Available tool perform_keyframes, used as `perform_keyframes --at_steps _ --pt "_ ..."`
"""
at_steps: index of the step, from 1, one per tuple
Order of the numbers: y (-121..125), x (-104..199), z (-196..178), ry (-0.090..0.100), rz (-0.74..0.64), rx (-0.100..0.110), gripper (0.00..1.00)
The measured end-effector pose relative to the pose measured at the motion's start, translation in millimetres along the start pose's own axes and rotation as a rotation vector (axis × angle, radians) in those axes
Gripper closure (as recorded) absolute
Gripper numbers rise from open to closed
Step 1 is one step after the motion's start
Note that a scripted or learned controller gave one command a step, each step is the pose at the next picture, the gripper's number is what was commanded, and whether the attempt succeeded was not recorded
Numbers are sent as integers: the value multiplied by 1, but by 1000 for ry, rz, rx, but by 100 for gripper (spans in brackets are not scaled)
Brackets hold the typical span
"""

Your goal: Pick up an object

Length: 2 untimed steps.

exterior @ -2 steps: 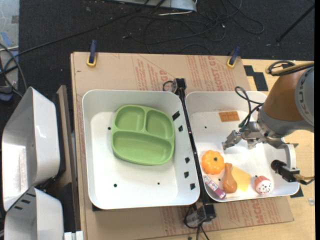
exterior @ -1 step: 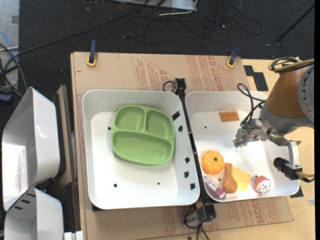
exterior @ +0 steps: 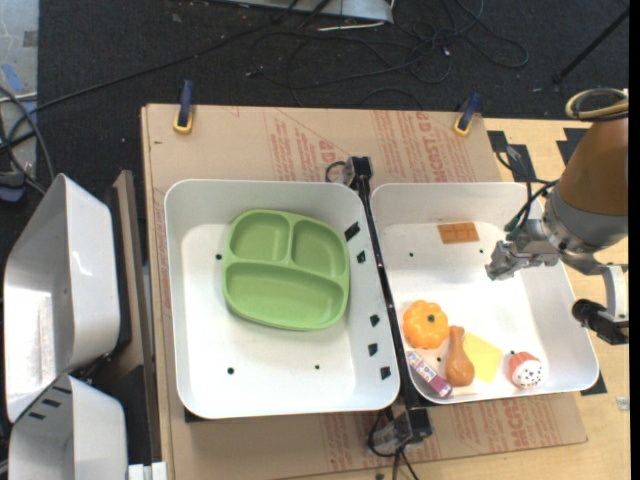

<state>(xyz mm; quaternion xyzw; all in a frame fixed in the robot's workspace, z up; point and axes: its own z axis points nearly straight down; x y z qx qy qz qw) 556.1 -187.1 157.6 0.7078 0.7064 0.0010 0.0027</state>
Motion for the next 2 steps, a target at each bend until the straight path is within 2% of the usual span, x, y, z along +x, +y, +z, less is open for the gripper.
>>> perform_keyframes --at_steps 1,2 --pt "2 0 -53 0 -4 0 100" --pt "24 53 -52 3 -10 2 100"
